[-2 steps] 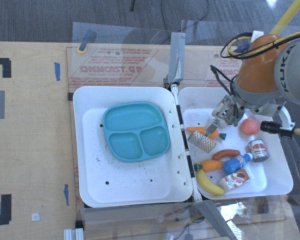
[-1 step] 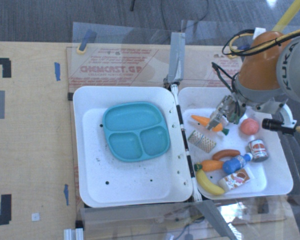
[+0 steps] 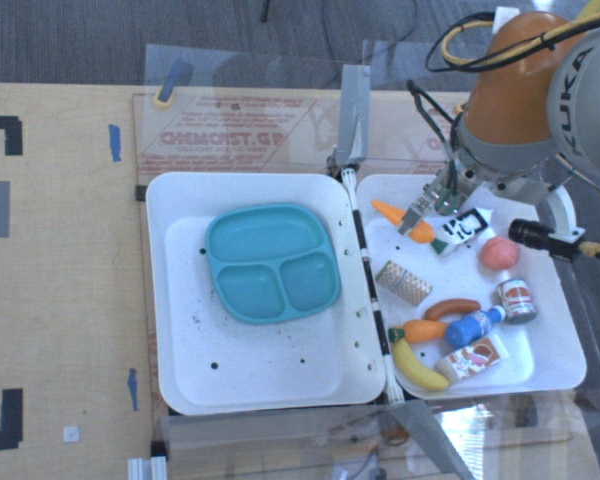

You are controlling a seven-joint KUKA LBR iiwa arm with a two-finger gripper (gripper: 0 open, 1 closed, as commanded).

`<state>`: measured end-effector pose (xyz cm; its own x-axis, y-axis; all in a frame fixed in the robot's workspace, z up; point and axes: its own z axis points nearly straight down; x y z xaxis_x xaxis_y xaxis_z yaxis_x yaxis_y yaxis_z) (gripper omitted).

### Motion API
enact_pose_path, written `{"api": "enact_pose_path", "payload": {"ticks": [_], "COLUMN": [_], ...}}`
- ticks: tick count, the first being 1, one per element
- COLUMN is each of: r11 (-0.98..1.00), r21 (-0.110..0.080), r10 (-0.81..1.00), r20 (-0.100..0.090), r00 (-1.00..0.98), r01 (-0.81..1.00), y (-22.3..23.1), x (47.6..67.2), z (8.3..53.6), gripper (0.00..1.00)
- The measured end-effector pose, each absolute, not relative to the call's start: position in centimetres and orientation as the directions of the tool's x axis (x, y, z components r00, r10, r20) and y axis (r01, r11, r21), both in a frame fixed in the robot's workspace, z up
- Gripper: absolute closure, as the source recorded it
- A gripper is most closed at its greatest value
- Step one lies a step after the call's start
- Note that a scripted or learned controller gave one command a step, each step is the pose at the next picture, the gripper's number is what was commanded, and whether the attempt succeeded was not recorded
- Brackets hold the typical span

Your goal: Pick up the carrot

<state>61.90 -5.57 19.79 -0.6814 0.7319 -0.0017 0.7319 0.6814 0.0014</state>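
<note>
The carrot (image 3: 391, 213) is orange with a green tip and lies at the upper left of the right bin (image 3: 560, 368), pointing down to the right. My gripper (image 3: 423, 218) hangs low over the carrot's thicker right end and hides part of it. The grey arm with its orange band (image 3: 515, 63) reaches in from the upper right. From this slant I cannot make out whether the carrot is held.
The left bin (image 3: 180, 348) holds a teal divided plate (image 3: 272, 261). Around the carrot in the right bin lie a white and black packet (image 3: 462, 228), a pink ball (image 3: 498, 254), a grey block (image 3: 404, 283), a sausage (image 3: 452, 309), a can (image 3: 516, 300), a blue bottle (image 3: 473, 326) and a banana (image 3: 417, 365).
</note>
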Motion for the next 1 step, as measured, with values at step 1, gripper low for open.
{"api": "enact_pose_path", "payload": {"ticks": [1], "r11": [0.733], "r21": [0.002], "r10": [0.680], "r20": [-0.004], "r00": [-0.733], "r01": [0.680], "y": [-9.83], "x": [61.26], "z": [21.49], "gripper": [1.00]}}
